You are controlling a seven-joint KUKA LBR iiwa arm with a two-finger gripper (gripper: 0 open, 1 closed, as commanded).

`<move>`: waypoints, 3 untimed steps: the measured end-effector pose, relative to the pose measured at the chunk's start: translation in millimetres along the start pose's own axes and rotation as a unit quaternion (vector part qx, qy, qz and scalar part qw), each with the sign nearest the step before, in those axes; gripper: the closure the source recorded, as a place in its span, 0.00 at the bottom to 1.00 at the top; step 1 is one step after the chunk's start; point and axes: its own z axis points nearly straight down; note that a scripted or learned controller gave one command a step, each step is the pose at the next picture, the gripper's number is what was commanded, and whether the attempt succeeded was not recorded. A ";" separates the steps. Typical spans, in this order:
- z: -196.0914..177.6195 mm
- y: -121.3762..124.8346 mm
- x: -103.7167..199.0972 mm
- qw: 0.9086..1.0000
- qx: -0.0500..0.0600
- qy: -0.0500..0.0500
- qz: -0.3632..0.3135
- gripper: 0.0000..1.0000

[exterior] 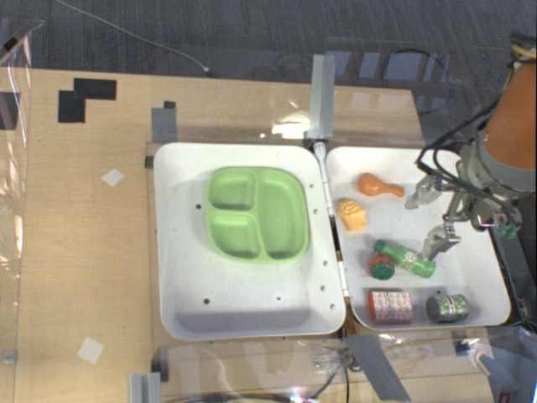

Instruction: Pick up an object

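Observation:
My gripper (428, 218) hangs over the right bin (487, 267), open, with bare white bin floor between its fingers. One fingertip (417, 194) lies just right of an orange drumstick-shaped toy (380, 186). The other fingertip (437, 243) sits just above the right end of a green bottle (407, 259) lying on its side. A yellow-orange block (353, 215) rests at the bin's left side. A small red and green round piece (383, 267) touches the bottle's left end. A red and white box (391, 306) and a green can (448, 307) lie along the front edge.
The left bin (180, 250) holds a green divided plate (256, 212). A grey metal post (322, 99) stands behind the ridge between the bins. The grey arm with its orange band (512, 124) comes in from the right over the right bin's far corner.

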 end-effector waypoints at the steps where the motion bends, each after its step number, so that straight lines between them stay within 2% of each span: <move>1: 122.1 11.9 11.0 0.995 -0.001 0.004 0.097 0.00; 2: 177.1 13.2 -21.9 0.980 -0.001 -0.003 0.201 0.00; 3: 162.8 13.6 -27.2 0.980 -0.001 -0.012 0.198 1.00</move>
